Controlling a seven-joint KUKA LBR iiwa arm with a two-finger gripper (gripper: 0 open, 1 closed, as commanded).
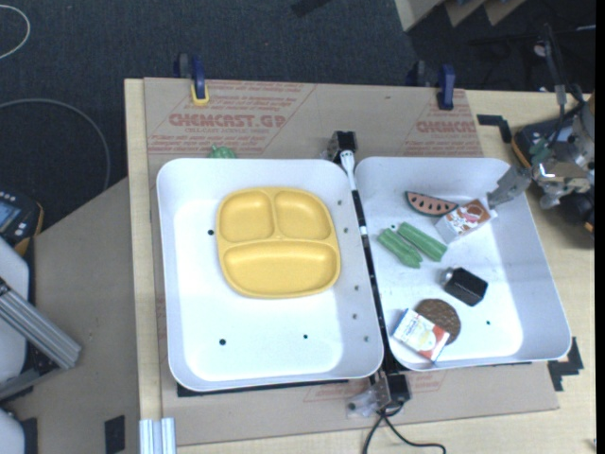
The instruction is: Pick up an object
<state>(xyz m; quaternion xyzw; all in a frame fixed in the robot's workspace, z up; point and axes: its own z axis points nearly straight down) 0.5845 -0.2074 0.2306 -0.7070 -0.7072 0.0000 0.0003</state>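
Two white bins; the right bin (529, 282) holds a red-and-white packet (465, 220) near its back edge, touched by the grey gripper (504, 187). A crowding watermelon-slice toy (427, 203) risks a misgrab.

2 blue clamps (198, 71) pin the brown board (284, 121).

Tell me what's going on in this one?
A robot arm reaches in from the right, its claw at the far right corner of the right bin, right beside a small red-and-white packet. Nothing looks lifted yet. Also lying in that bin are a watermelon slice, green pods, a black block, a brown disc and a small carton. The left bin holds a yellow divided plate.
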